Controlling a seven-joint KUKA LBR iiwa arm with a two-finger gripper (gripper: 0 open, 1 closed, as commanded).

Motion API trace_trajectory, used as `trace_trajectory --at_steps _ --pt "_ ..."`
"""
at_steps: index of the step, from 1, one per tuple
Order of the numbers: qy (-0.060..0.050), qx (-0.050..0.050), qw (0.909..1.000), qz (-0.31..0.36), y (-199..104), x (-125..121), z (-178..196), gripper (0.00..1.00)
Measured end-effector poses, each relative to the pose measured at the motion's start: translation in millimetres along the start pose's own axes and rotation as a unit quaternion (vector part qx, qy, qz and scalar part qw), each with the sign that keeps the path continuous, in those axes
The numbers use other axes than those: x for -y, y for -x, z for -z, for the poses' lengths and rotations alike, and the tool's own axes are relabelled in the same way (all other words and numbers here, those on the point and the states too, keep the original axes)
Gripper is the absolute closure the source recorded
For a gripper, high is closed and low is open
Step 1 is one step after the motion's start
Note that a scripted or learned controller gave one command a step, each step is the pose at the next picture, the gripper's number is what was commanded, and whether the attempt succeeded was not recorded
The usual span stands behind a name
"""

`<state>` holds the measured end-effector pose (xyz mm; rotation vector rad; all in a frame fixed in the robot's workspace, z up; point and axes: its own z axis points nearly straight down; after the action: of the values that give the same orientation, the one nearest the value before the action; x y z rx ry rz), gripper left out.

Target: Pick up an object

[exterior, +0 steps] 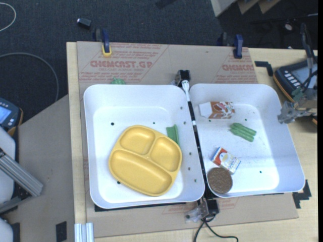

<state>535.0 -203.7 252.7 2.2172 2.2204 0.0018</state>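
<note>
In the right bin (282,178) lie an orange-and-white carton (217,109), a green pod (243,131), a small red, white and blue packet (225,159) and a brown round disc (220,180) at the near rim. The left bin (96,135) holds a yellow divided plate (145,159) with a green strip (172,133) at its far right edge. My gripper (286,114) shows as a grey piece just outside the right bin's right rim, above the bench and apart from every object. Nothing is seen in it.
A black bar (191,116) runs along the seam between the bins. Two clamps (105,44) hold the brown board at the back. A yellow-edged keypad device (292,78) and cables lie right of the right bin.
</note>
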Motion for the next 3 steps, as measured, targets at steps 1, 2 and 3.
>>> trace_trajectory --at_steps 1,2,3 --pt "0.009 0.001 0.9999 0.004 -77 -2 208 1.00" --pt "-0.006 -0.002 1.0000 0.002 -113 -24 102 1.00" --pt "0.009 -0.004 0.9999 0.008 -253 -4 273 1.00"
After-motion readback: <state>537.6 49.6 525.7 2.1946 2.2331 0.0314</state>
